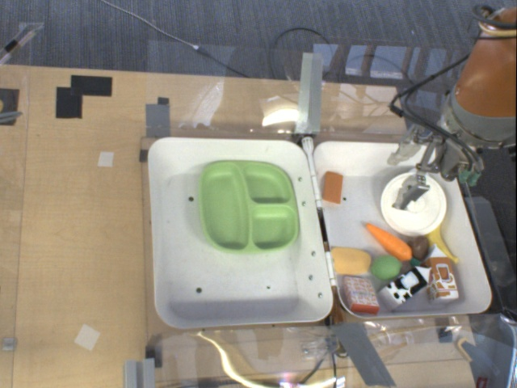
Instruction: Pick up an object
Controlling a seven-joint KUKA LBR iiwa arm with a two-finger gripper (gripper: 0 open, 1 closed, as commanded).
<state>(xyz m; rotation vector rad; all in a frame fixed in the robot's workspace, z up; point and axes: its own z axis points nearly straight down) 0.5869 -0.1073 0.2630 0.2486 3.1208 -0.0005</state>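
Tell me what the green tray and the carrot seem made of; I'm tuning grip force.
Green tray: likely molded plastic, smooth with a soft sheen and rounded compartment walls. Carrot: probably a plastic or rubber toy, uniformly bright orange with a smooth surface; the view cannot settle how hard it is.

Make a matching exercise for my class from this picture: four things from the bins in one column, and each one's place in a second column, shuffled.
Things
1. green divided plate
2. white round dish
3. carrot
4. orange block

Places
A. right bin, near the divider between the bins, towards the far side
B. left bin, on its own
C. right bin, under the gripper
D. right bin, lying just in front of the white dish

Pairs: 1-B, 2-C, 3-D, 4-A
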